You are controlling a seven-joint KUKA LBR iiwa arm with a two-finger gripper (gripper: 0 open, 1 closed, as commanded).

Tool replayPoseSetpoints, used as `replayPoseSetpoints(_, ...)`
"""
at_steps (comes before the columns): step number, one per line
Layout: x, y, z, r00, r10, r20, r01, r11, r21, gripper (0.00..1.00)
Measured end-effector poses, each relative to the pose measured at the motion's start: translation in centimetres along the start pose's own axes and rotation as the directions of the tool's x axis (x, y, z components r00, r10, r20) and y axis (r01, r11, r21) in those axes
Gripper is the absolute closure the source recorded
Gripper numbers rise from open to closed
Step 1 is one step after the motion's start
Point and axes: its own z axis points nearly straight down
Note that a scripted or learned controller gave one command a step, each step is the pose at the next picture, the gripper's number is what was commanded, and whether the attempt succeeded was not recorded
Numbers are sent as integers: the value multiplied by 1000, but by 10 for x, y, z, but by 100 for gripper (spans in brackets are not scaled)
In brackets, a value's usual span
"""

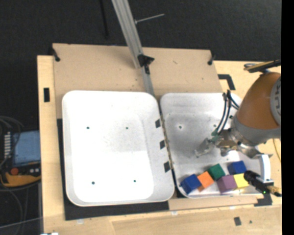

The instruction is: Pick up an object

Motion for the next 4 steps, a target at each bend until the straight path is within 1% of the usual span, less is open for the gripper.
replayPoseSetpoints(1,1,3,-14,1000,5,-2,-5,1000,-11,100)
replayPoseSetpoints(2,1,1,-76,1000,-5,1,5,1000,-12,100)
replayPoseSetpoints(3,0,3,-106,1000,-7,0,7,1000,-10,100)
replayPoseSetpoints(4,44,16,-100,1000,-9,-1,9,1000,-5,100)
